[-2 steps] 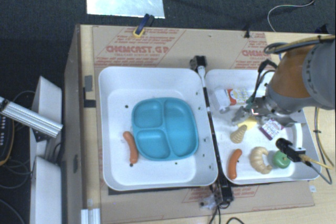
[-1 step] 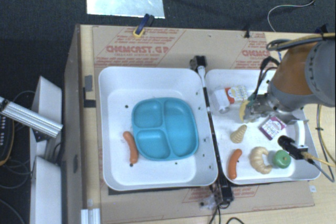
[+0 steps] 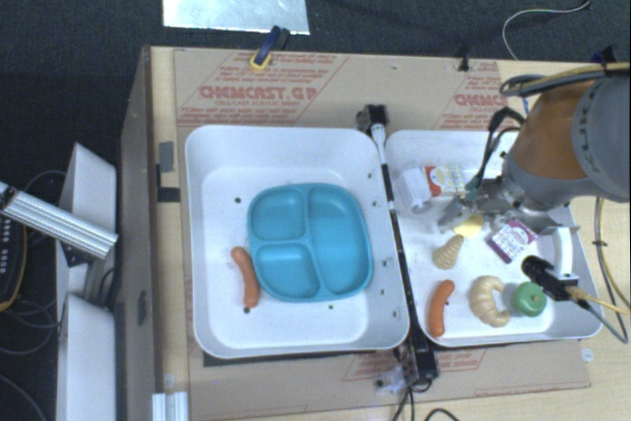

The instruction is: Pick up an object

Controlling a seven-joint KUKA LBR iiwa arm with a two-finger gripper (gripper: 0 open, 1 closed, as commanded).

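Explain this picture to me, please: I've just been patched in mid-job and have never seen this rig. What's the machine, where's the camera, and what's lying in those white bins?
You are looking down at a slant from one fixed camera above a bench. The grey arm with the orange band comes in from the right; it is the robot, and its gripper is low over the right white bin, among the items.

The left white bin holds a blue divided plastic plate and, beside the plate's left edge, an orange toy sausage.

The right bin holds a second orange sausage, a cream cone-shaped toy, a pale curled pastry-like toy, a green round toy, a small purple packet and a white packet with a red label.

I cannot tell from this view whether anything is held.
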